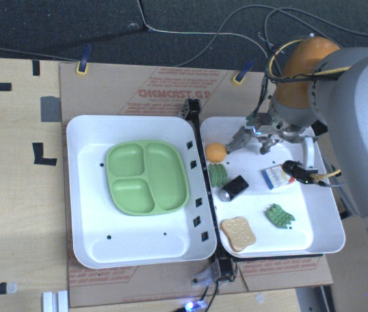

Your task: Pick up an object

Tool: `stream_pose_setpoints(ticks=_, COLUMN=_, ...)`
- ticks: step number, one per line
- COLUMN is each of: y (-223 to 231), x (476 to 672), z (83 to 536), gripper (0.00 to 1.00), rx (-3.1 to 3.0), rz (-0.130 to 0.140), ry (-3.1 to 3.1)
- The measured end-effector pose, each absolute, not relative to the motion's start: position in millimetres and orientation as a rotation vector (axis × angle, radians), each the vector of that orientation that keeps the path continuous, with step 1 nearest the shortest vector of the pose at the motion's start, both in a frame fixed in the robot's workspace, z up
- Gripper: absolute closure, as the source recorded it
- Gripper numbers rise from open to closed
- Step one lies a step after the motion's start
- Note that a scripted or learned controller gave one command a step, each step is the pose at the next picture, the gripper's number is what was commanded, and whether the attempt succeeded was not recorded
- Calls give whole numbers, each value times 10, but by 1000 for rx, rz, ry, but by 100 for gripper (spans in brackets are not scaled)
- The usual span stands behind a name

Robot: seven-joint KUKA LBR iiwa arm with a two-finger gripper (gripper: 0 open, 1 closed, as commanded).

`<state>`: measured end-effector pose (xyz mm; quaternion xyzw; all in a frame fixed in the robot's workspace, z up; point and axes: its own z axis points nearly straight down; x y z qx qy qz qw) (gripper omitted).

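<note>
- Bins: we count two, a left bin with one green divided plate, and a right bin.
- We count six loose things there: one orange ball, green piece, black block, blue-and-white packet, leafy green toy, toast slice.
- Black block's long axis runs diagonally, upper right to lower left.
- Gripper hangs over the bin's far edge, fingers spread, holding nothing.

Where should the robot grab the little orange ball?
Probably across the middle of the orange ball, from straight above. It is round, so any two opposite sides work, but it sits near the right bin's left wall with a green thing beside it, so sideways approaches look cramped.
</note>
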<state>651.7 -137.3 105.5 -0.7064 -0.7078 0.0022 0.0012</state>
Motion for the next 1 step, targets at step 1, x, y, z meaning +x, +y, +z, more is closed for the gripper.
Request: stream_pose_setpoints(ticks=1, y=-1391, x=6520, z=847, gripper=0, rx=-2225, rz=5, ry=-2227)
